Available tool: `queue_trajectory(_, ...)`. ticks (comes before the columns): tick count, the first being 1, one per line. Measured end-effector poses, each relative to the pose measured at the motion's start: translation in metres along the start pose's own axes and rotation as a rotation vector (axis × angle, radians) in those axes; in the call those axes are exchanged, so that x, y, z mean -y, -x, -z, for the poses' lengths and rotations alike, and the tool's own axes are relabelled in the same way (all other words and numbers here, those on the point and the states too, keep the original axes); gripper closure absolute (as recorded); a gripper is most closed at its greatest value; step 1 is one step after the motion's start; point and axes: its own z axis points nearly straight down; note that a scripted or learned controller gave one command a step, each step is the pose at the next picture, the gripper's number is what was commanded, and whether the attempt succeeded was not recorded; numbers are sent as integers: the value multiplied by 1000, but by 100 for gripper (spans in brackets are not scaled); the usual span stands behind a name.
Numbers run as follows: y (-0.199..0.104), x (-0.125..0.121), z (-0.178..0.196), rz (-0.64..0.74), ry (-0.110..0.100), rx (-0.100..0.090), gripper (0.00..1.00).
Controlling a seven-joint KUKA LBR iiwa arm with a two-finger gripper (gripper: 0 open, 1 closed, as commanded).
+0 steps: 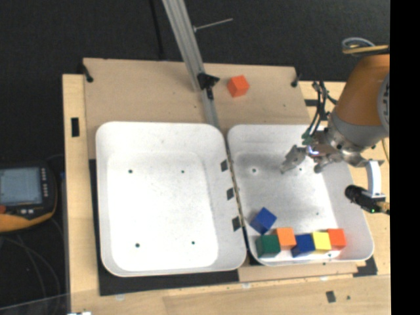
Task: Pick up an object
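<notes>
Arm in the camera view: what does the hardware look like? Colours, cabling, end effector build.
The arm enters from the right: a broad orange band over a grey wrist section. Thin dark cables run down its left side near the wrist. The end effector is small, pale grey metal, with two short fingers. No markings legible.

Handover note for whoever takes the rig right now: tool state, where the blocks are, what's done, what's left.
Tool: open, holding nothing, over the upper part of the right bin.
Blocks: blue block sits alone; a row runs along the bin's lower edge: green block, orange block, second blue block, yellow block, red-orange block. A loose orange cube lies on the bench behind the bins.
Done: nothing picked.
Left: descend, grasp one, lift.
</notes>
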Motion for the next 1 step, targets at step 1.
queue_trajectory(1,25,34,48,4,9,0,0)
